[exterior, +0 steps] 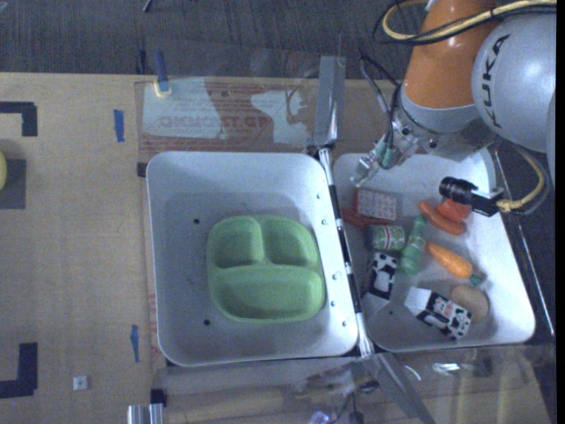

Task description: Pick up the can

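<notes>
The arm [494, 60] runs off the top and right edges, so most of it is cut off. Its gripper [381, 157] is small and blurry; can't tell how the jaws stand. The right bin [516, 312] has its far rim hidden under the wrist. The can [387, 236] is tiny, label unreadable, partly crowded by a green bottle [413, 246]. A yellow thing [3, 171] at the left edge is mostly cut off. Print on the clear sheet [225, 117] behind the bins is too washed out to read.

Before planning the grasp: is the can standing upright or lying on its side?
Lying on its side. The can shows its long green side in the right bin.
</notes>
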### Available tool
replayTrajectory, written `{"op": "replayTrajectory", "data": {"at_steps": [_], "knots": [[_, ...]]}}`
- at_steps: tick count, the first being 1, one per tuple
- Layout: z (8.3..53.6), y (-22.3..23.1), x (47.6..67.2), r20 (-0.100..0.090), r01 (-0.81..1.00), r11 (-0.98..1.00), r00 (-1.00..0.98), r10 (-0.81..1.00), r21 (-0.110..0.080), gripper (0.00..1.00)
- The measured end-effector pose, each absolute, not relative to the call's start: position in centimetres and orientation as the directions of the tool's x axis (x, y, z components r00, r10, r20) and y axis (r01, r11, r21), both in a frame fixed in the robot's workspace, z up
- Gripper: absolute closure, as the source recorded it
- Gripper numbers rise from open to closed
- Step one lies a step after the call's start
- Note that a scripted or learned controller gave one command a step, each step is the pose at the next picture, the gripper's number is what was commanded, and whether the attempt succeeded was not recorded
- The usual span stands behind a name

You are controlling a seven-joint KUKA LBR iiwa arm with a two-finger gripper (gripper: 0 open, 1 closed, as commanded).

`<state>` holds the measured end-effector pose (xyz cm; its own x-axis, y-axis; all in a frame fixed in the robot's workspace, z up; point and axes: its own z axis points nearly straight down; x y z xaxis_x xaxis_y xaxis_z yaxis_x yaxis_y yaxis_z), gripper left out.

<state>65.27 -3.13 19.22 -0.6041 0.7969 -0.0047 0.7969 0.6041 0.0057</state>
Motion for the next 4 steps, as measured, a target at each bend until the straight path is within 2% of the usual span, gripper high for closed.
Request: {"op": "replayTrajectory", "data": {"at_steps": [1, 2, 3, 4], "knots": [[15.4, -10.8, 57.5, 0.001, 0.659, 0.752, -0.752, 0.659, 0.000, 1.00], [33.3, -16.7, 58.6, -0.002, 0.675, 0.738, -0.738, 0.675, 0.001, 1.00], [43.5, -19.8, 66.2, -0.005, 0.569, 0.822, -0.822, 0.569, 0.002, 1.00], [40.5, -21.7, 60.3, -0.004, -0.043, 0.999, -0.999, -0.043, 0.001, 1.00]]}}
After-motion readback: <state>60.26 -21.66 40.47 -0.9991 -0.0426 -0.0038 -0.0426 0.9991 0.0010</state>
